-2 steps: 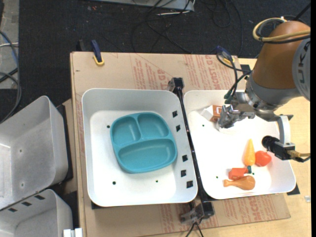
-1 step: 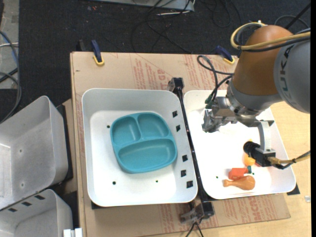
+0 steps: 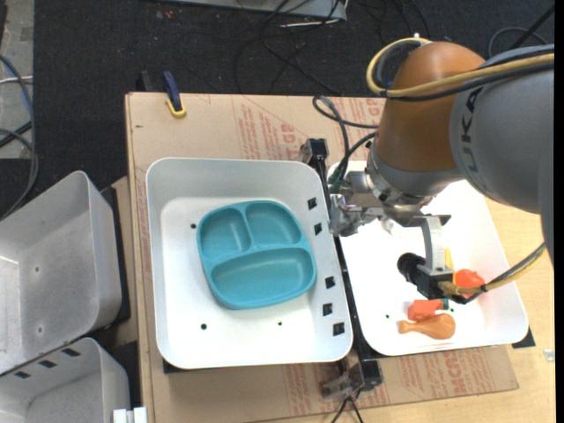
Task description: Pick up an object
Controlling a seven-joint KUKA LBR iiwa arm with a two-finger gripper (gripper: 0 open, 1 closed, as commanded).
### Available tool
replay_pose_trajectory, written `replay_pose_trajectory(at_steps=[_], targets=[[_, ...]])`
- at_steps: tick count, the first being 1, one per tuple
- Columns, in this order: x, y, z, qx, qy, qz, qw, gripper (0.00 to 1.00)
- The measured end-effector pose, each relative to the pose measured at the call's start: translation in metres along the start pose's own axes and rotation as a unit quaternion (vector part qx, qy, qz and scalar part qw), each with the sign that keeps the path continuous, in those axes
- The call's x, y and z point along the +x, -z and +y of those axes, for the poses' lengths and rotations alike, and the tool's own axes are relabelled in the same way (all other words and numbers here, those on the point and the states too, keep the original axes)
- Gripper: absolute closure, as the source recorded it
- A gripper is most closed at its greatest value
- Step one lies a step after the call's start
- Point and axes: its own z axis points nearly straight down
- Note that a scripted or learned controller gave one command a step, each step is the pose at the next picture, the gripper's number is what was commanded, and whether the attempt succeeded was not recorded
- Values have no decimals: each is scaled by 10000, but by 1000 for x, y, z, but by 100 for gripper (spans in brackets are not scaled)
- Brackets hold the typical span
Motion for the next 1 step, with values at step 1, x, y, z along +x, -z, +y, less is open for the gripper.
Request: replay_pose_trajectory(at_steps=[1], targets=[[54, -19, 10, 6, -3, -3, 10000, 100]])
